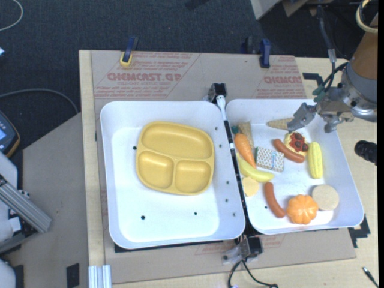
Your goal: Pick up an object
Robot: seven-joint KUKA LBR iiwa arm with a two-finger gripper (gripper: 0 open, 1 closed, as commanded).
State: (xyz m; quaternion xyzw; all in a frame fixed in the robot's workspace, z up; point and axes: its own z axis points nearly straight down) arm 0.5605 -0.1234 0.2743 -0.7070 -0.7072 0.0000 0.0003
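Observation:
My gripper (315, 123) hangs over the back of the right bin (351, 188), open, with nothing between its fingers. Just in front of and below it lie a small red-topped pizza piece (296, 140) and a red sausage (287, 151). A tan cone (277, 123) lies just left of the left finger. Also in this bin are a yellow corn cob (314, 159), a carrot (243, 147), a banana (252, 171), a checkered block (269, 159), a second sausage (274, 199), an orange pumpkin (301, 209) and a beige round biscuit (326, 197).
The left bin (114, 179) holds a yellow divided plate (176, 158). A black clip (218, 92) sits where the two bins meet at the back. The arm's grey and orange body (366, 65) rises at the right edge.

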